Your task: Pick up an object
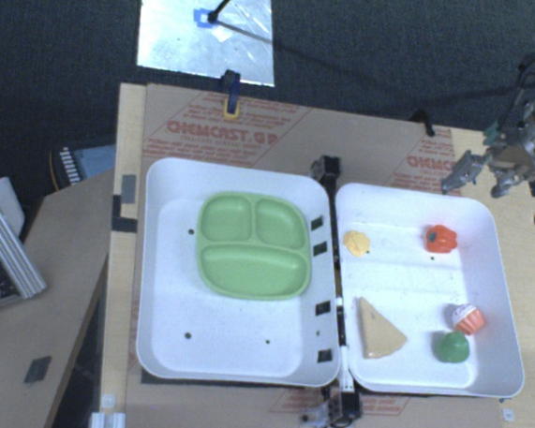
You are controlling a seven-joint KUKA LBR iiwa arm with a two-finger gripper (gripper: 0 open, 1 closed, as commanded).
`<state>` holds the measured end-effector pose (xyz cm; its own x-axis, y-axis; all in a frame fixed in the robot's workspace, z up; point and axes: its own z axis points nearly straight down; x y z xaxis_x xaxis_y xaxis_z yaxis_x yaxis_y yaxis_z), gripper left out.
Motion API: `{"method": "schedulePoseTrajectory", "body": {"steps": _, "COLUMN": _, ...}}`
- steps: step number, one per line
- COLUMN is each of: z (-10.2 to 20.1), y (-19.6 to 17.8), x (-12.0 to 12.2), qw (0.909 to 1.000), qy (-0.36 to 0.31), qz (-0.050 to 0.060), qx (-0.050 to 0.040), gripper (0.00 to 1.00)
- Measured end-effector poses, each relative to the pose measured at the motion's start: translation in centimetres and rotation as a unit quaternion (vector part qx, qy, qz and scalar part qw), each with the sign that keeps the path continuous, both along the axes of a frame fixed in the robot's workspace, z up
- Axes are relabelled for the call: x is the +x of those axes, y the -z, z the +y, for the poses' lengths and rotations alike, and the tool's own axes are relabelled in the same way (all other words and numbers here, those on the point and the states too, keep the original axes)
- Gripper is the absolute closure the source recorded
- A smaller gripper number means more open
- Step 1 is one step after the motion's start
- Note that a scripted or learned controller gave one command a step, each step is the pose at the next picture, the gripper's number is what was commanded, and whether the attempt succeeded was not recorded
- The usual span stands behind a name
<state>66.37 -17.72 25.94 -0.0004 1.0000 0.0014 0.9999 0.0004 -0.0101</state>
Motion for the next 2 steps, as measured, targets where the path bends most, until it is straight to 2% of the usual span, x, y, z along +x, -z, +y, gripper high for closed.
{"method": "schedulePoseTrajectory", "body": {"steps": 1, "z": 0.1, "y": -0.9, "x": 0.2, "qw": 1.0, "qy": -0.001, "qz": -0.006, "qx": -0.0012, "gripper": 0.0}}
{"method": "schedulePoseTrajectory", "body": {"steps": 2, "z": 0.2, "y": 3.2, "x": 0.4, "qw": 1.0, "qy": -0.002, "qz": -0.005, "qx": -0.0012, "gripper": 0.0}}
